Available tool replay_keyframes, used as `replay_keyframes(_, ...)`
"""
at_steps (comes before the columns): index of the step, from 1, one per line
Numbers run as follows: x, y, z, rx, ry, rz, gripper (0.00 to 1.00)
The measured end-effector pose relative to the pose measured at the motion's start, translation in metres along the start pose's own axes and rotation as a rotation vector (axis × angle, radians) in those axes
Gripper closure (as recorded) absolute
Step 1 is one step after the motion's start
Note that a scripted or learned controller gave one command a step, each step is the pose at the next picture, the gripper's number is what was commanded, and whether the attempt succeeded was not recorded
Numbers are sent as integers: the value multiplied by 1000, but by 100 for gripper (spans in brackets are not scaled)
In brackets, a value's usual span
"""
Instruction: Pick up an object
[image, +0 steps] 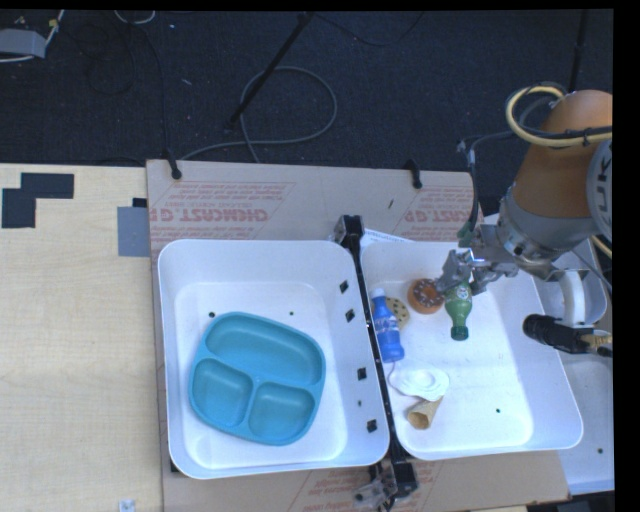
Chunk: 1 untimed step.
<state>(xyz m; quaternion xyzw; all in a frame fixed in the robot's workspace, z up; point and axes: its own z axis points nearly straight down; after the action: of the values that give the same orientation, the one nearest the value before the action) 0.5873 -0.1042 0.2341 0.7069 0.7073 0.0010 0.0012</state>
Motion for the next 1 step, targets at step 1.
replay_keyframes(1,-1,0,-43,3,0,0,100)
